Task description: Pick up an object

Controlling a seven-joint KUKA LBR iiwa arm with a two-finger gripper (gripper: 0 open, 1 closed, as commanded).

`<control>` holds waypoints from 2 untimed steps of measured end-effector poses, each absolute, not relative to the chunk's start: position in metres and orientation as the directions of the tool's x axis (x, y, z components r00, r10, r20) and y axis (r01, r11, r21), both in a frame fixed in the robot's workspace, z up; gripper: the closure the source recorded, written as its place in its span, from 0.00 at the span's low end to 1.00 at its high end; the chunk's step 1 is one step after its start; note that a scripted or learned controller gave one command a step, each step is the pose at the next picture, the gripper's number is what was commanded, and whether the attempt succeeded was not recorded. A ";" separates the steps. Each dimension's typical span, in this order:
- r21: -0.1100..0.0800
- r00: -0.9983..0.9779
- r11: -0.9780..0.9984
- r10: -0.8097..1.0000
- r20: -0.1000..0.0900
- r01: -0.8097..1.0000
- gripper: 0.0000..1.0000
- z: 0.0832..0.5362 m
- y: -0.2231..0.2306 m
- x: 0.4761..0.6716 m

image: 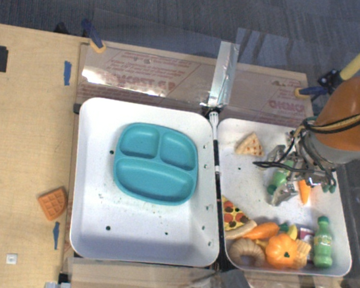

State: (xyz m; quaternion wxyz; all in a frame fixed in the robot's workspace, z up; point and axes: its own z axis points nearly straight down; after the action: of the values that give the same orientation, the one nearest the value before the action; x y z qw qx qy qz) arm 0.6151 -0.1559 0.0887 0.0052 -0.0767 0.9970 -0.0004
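Nearest the camera, along the front wall of the right shallow white bin [344, 226], a heap of toy food is lying: a tan bread-like bun [247, 251], an orange plastic pumpkin [282, 250], an orange carrot [262, 231], a pizza slice with red dots [232, 215] and a green plastic bottle [323, 243] at the right end. On the pale wooden tabletop [13, 150] to the left, a small orange waffle-shaped toy [52, 202] is resting outside the bins. The left white bin [82, 226] is carrying a teal three-compartment plastic plate [157, 163]. Farther back in the right bin, the arm's metal jaws [289, 183] are hanging low over the bin floor, right beside a small green piece [276, 179] and a small orange piece [304, 191]; I cannot tell how far open they are or whether they are gripping either. Beyond, a tan triangular wedge [250, 144] is lying near the back wall.
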 end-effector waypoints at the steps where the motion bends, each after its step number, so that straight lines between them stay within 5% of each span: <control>1: -0.004 -0.988 0.989 -0.151 -0.024 -0.151 1.00 0.102 -0.155 0.619; 2: -0.003 -0.984 0.984 -0.177 -0.016 -0.177 1.00 0.223 -0.123 0.671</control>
State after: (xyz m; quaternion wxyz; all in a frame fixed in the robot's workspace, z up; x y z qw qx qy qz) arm 0.6709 -0.1232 0.2230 0.0083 -0.0887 0.9960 -0.0010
